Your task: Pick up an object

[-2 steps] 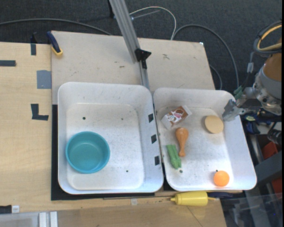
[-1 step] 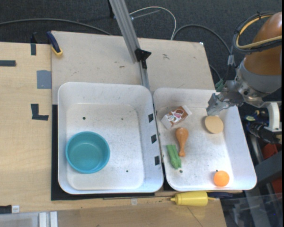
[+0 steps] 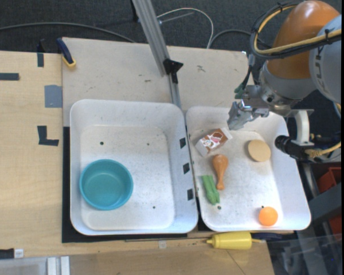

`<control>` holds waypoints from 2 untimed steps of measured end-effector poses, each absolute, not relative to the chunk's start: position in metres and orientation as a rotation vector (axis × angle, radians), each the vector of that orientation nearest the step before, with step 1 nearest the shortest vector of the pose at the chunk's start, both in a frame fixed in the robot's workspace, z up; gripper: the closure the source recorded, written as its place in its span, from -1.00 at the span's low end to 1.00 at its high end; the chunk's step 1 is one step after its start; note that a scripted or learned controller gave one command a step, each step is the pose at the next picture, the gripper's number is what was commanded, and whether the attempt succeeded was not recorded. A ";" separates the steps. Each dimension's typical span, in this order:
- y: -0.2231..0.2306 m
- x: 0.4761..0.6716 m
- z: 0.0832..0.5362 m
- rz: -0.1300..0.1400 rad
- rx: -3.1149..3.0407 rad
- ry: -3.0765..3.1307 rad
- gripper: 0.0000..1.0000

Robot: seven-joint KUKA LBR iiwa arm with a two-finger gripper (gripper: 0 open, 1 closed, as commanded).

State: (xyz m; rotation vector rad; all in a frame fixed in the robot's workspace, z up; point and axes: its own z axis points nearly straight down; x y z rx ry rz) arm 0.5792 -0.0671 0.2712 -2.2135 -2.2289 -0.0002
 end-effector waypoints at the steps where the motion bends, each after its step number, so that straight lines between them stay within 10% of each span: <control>1: -0.016 0.598 0.267 0.000 -2.214 -2.228 1.00; 2: 0.027 0.633 0.248 0.001 -2.215 -2.227 1.00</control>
